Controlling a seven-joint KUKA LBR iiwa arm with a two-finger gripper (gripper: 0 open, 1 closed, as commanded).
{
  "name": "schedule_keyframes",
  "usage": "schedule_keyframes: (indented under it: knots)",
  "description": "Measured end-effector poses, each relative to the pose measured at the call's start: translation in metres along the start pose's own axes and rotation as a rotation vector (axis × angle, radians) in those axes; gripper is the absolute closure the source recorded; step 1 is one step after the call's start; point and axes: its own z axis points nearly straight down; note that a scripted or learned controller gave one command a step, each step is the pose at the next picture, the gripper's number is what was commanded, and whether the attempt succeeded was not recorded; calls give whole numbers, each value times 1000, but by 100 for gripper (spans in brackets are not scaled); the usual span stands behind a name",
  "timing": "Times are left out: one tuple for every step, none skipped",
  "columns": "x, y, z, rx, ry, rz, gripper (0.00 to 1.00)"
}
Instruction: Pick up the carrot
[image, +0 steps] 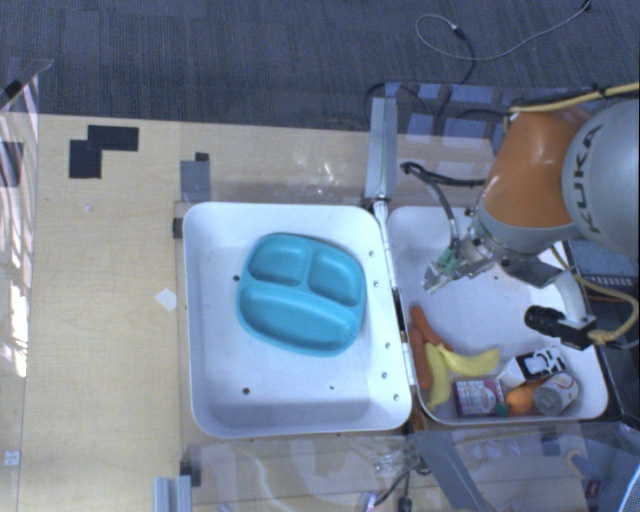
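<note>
The carrot (420, 345) is a long orange piece lying along the left wall of the right bin (500, 290), its thin end pointing toward the back. My gripper (442, 272) hangs over the back left part of that bin, above and slightly to the right of the carrot's upper tip and apart from it. I see nothing held in it. The grey and orange arm (540, 170) covers the bin's back right corner.
A yellow banana (462, 361) lies touching the carrot's right side. Beside it at the bin's front are a dark red can (478, 397), a small orange item (520, 399) and a silver can (553, 396). The left bin (215, 300) holds a blue divided plate (300, 292).
</note>
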Motion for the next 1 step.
schedule_keyframes:
  knots:
    - [84, -30, 1, 3, 2, 103, 100]
